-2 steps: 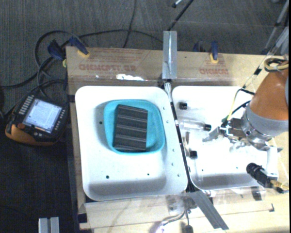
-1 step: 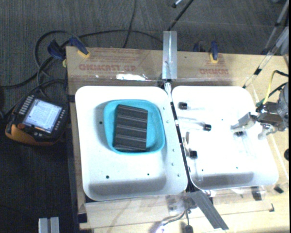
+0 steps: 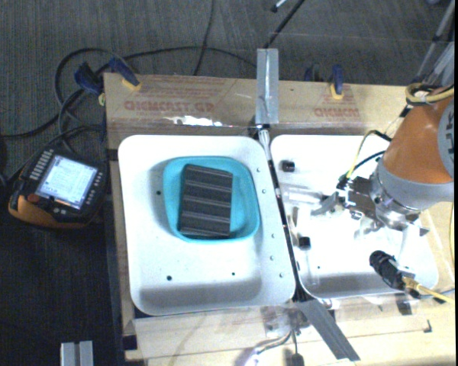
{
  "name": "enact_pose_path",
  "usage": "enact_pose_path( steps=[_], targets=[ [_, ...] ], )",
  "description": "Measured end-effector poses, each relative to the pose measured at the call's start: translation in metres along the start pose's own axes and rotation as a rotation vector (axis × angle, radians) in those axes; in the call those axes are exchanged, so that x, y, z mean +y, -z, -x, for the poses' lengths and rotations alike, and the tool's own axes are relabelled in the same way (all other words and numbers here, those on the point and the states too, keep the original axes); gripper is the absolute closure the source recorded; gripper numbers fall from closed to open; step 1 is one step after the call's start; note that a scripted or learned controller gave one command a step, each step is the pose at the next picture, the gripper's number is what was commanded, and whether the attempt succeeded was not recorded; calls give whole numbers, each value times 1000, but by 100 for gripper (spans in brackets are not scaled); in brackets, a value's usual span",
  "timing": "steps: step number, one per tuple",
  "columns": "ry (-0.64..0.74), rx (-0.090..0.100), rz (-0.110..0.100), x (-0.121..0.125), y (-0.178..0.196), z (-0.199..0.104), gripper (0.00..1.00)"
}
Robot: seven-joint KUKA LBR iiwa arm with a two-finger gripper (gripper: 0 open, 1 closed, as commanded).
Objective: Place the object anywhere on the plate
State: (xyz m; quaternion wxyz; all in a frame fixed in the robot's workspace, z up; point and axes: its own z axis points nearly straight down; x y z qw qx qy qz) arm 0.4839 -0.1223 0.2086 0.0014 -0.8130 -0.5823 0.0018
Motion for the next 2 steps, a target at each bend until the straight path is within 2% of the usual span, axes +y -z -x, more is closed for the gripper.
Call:
enact_pose_path(
  steps=[1, 2],
  targets=[
    [179, -2, 2, 27, -26, 82, 0],
    [-114, 0, 6, 20, -113, 56, 0]
  ],
)
